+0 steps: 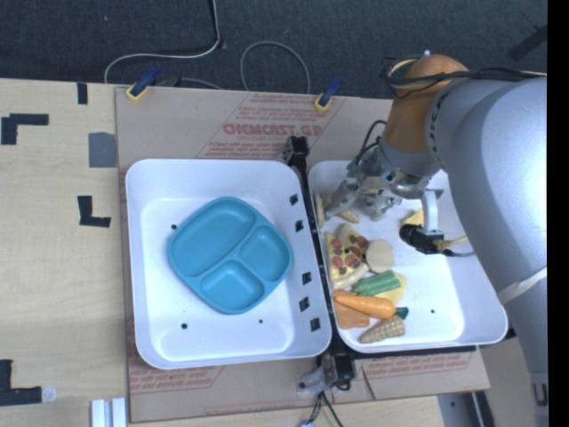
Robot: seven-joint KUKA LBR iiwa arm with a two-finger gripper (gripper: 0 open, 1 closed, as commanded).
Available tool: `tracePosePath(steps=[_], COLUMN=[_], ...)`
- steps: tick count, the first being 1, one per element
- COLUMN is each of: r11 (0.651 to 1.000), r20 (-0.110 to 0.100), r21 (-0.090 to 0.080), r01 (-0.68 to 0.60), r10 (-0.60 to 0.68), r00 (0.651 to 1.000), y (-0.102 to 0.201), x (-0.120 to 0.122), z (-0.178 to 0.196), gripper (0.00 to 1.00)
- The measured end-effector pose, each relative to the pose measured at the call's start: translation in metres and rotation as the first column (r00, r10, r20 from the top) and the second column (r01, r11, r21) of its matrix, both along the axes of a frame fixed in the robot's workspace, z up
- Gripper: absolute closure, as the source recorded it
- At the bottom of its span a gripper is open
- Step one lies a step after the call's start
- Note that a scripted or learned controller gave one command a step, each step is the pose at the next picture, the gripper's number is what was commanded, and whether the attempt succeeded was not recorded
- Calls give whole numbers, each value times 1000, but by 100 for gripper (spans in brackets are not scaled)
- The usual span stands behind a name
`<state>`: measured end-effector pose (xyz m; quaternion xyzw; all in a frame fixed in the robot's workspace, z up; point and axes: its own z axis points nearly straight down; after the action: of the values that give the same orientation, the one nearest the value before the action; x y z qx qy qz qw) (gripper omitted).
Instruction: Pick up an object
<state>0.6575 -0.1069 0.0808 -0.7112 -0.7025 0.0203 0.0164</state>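
So the pincer is down in the right bin, at its back left corner, but honestly can't tell how it's set. The toy food sits bunched along that bin's left side: a pizza slice, then a carrot lying long axis left-to-right, tip pointing right. A corn cob lies beside it. The left bin holds a blue divided plate.

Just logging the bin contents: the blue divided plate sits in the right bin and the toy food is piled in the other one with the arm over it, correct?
Not quite. The camera view shows the blue divided plate in the left bin; the toy food, such as the carrot, lies in the right bin, under the arm.
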Motion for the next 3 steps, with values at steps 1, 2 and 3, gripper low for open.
tracePosePath(steps=[1,2,3], r11=[1000,1000,1000], r20=[0,0,1], r21=[2,2,-3], r01=[-1,-1,1], r10=[1,1,-1], r00=[1000,1000,1000], y=[-1,-1,1], x=[0,0,0], z=[0,0,0], gripper=[0,0,0])
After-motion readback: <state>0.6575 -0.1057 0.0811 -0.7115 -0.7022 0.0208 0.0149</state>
